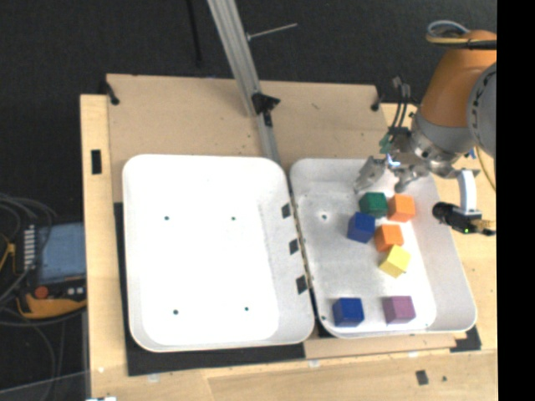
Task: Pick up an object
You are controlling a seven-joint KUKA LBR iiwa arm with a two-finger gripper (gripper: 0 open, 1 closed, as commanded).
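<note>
— Nearest the lens, what is seen?

— Two cubes are seen at the near edge of the right bin (447, 303): a dark blue cube (349, 311) to the left and a purple cube (399, 309) just beside it, apart, both lying flat on the white floor.

— And further in?

— A yellow cube (395, 261) is found next, turned at an angle. It is touched, or nearly so, by an orange cube (388, 236) just behind it. A second blue cube (361, 226) is placed just left of that orange one. Behind these, a green cube (374, 203) and a second orange cube (402, 207) are set side by side, close together.

— Where is the gripper held?

— The gripper (393, 172) is seen just beyond the green and orange pair, at the far part of the same bin, above them. Its fingers appear spread, with nothing seen between them; no cube is pinched.

— And the left bin?

— The left bin (134, 249) is seen as a plain white floor marked by four small dark dots.

— Beyond that?

— A grey metal rail (238, 48) is seen rising from the far side of the wooden bench (184, 115), between the bins. The arm (456, 82), with its orange band, is seen at the far right.
</note>
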